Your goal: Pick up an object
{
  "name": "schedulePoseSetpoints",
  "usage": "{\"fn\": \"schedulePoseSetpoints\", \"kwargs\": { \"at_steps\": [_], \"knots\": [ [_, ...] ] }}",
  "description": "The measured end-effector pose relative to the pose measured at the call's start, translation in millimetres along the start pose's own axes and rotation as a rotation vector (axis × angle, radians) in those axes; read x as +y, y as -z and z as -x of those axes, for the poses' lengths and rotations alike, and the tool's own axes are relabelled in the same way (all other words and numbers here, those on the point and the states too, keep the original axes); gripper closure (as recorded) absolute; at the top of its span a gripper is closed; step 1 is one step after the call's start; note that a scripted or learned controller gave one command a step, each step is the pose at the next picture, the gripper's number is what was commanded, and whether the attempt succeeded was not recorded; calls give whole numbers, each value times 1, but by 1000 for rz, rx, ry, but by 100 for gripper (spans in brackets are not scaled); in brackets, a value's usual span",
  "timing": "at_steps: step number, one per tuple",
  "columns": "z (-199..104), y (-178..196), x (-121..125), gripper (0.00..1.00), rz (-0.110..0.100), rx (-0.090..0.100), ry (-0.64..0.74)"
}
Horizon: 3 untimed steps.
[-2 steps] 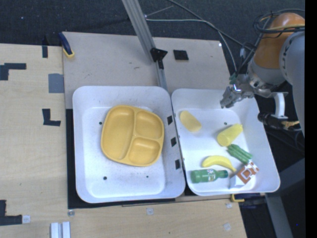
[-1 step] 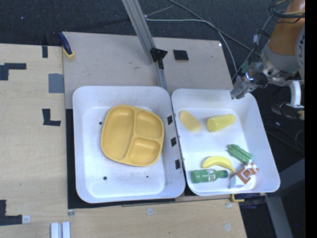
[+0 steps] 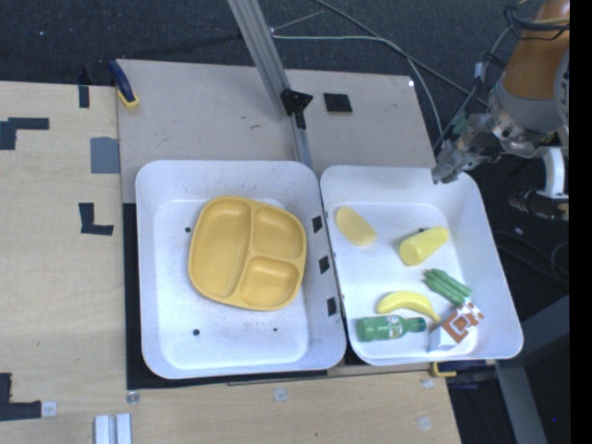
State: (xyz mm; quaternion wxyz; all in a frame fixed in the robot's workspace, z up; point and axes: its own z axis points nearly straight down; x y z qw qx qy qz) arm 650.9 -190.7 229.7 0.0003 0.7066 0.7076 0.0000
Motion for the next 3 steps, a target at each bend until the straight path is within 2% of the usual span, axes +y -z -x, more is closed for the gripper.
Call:
{"fn": "schedulePoseSetpoints", "kwargs": {
  "at_steps": [1, 3],
  "knots": [
    [-54, -7, -16, 100, -3, 2, 4],
    [-146, 10, -70, 100, -4, 1, 3]
  ]
}}
